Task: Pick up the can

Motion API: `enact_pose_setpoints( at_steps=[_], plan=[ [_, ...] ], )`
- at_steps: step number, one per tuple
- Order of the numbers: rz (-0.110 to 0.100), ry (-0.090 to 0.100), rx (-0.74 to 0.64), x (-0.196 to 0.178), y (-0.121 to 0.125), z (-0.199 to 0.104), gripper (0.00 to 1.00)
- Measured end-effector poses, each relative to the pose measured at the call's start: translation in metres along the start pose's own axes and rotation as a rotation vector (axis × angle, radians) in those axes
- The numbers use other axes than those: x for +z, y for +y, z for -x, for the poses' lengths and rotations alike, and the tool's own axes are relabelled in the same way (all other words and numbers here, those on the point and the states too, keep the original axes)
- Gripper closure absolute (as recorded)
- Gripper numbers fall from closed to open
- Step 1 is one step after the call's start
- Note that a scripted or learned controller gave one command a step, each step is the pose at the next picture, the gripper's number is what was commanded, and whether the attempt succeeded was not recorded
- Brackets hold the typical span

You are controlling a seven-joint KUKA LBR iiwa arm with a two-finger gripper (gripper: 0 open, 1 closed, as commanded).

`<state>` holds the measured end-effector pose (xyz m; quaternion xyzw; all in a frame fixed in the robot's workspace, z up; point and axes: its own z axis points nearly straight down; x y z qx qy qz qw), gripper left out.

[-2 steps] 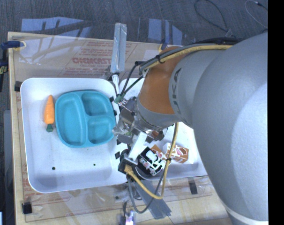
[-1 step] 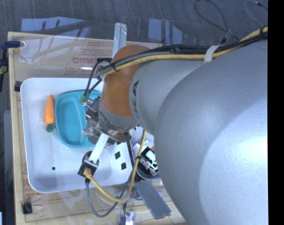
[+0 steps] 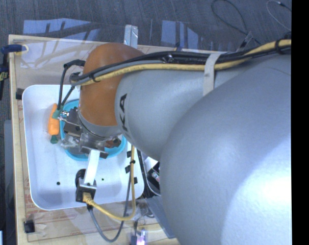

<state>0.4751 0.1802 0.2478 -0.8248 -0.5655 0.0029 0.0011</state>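
**Operator:** What is crowding the left bin?

**Spotter:** You have the grey arm (image 3: 210, 152) across most of the view, reaching in from the right. Its orange band (image 3: 101, 80) hangs over the upper part of the white bin (image 3: 37, 188). A black and a yellow cable (image 3: 164, 60) run along the top of the arm under a white strap (image 3: 210, 70). Below the band, the gripper (image 3: 73, 134) sits low over a round blue dish (image 3: 85, 153). An orange carrot-shaped piece with a green end (image 3: 54, 122) lies just beside the gripper on its left, at the dish's edge. A white bar (image 3: 92, 168) runs down from the wrist to a black block (image 3: 83, 187), where a yellow lead (image 3: 111, 214) loops off over the bench (image 3: 17, 68).

**Operator:** Any writing?

**Spotter:** You can read "KA" (image 3: 121, 107) on the grey shell below the band; the rest is turned away.

**Operator:** And the can, against the gripper?

**Spotter:** I cannot tell you where the can lies. The arm and wrist hide the middle of the bin, so it may be under them. Nor can I tell you whether the gripper is wide, narrow or holding anything.
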Motion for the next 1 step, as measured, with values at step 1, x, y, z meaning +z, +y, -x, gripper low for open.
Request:
enact_pose_setpoints(
  at_steps=[1],
  plan=[
    [0.001,0.001,-0.175,-0.0521,0.0007,-0.0006,1.00]
  ],
)
